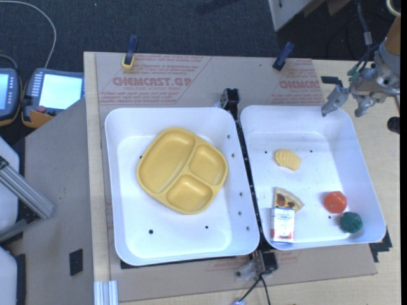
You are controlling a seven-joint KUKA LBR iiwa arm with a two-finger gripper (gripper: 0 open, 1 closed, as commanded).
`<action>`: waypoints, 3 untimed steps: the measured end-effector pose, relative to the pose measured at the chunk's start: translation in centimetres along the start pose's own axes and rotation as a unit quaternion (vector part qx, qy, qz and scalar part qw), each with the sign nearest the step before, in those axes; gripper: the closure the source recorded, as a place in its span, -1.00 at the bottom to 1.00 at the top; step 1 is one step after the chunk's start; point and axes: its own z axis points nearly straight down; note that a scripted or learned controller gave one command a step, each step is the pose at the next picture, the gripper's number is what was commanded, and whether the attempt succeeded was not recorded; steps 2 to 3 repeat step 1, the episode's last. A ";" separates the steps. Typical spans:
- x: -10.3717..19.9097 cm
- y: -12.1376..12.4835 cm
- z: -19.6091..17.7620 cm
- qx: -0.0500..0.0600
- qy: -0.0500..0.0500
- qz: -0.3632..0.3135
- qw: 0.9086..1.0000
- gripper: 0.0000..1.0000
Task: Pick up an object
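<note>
tomato (335,201) | right bin (356,132), beside green object (350,222), unclear | gripper (346,105) fingers apart, holding nothing, arm cropped

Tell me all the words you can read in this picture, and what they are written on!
"CHEMCAST GP" in red, on the brown protective paper over the bench sheet, behind the left bin.
The same red print repeats behind the right bin, but there it is cut off and partly hidden.
Smaller red lines around those words: too blurred to read.
The small carton in the right bin has printing: too small to read.
</note>
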 end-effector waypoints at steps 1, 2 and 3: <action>0.1 0.3 -1.1 -0.008 -0.002 -0.002 1.000 -1.00; 0.1 0.3 -1.1 -0.008 -0.002 -0.002 1.000 -1.00; 0.1 0.3 -1.1 -0.008 -0.002 -0.002 1.000 -1.00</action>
